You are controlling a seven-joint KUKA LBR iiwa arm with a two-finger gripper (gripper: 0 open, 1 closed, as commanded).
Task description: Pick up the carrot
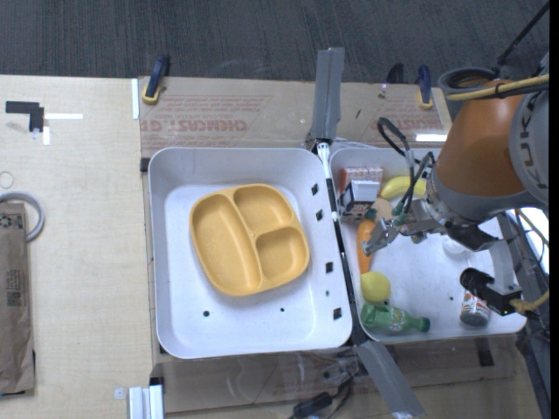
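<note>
I see the orange carrot (364,235) right by the dark jaws, with a yellow lemon (375,285) below them and a green bottle (395,319) lower still. Above the jaws lies a yellow banana (398,187), and beside it a red-and-white box (359,185). Off to their left, a mustard-yellow divided plate (249,238) sits in the white bin (166,234). The arm (485,151) is grey and orange, the bench (70,234) pale tan.

The cardboard sheet (262,112) far left of the jaws bears red print (upside down, seemingly "CHEMICAL GUYS").
</note>
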